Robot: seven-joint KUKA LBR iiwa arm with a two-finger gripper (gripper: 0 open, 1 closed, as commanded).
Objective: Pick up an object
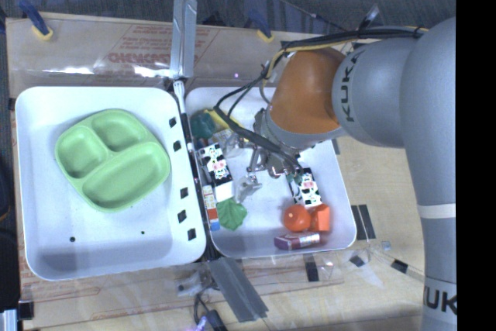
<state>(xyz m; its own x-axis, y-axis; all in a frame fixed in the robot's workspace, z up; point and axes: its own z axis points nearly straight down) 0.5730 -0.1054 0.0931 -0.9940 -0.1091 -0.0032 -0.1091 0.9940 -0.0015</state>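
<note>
Grey metal fingers of the gripper [256, 173] hang spread over the middle of the right bin [346, 217] with nothing between them, the arm [387, 89] reaching in from three o'clock. Around the gripper lie a cow-print carton [215, 162] at nine o'clock along the bin's left wall, a green leafy piece [232, 214] at seven, and an orange ball [295, 218], an orange block [322, 218] and a second cow-print carton [308, 188] toward four to five. The left bin [39, 190] holds a green divided plate [113, 158].
</note>
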